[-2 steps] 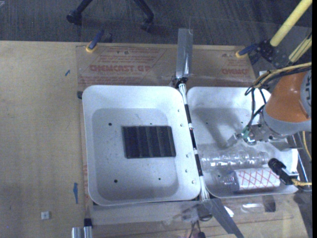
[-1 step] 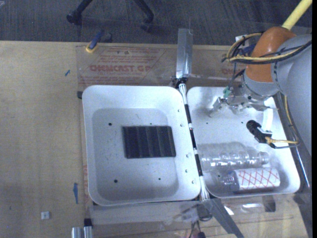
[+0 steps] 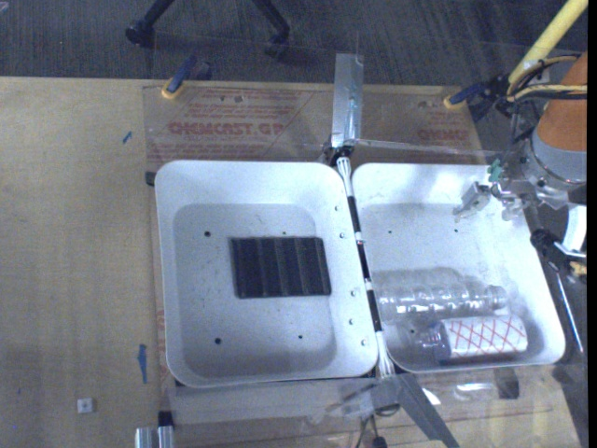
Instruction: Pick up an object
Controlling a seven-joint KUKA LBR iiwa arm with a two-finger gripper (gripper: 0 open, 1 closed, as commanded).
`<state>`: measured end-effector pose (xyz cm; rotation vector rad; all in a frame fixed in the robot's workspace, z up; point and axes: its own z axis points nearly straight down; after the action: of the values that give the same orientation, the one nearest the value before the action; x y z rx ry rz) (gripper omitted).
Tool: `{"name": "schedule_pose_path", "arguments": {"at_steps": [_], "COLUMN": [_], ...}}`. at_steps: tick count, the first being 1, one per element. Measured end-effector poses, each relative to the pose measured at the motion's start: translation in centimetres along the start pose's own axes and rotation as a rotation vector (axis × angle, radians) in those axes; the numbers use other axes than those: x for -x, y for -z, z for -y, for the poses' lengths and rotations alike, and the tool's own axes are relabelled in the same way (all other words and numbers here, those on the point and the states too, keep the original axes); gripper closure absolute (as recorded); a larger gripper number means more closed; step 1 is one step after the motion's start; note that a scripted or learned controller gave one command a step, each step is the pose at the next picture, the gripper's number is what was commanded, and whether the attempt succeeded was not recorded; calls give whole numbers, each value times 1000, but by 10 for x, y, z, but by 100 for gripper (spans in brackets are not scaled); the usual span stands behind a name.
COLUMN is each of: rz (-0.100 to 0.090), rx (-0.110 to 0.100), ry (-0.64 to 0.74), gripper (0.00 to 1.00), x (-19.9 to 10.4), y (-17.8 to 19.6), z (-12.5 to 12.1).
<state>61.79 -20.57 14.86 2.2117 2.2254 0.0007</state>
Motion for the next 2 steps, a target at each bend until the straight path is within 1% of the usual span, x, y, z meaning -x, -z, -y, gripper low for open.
{"name": "schedule_pose_path", "arguments": {"at_steps": [1, 2], "rz": [-2, 0], "rx": [-1, 8], "ry": [81, 194], "gripper": [0, 0], "x": [-23, -14], "y": [-6, -60], "z": [95, 104]}}
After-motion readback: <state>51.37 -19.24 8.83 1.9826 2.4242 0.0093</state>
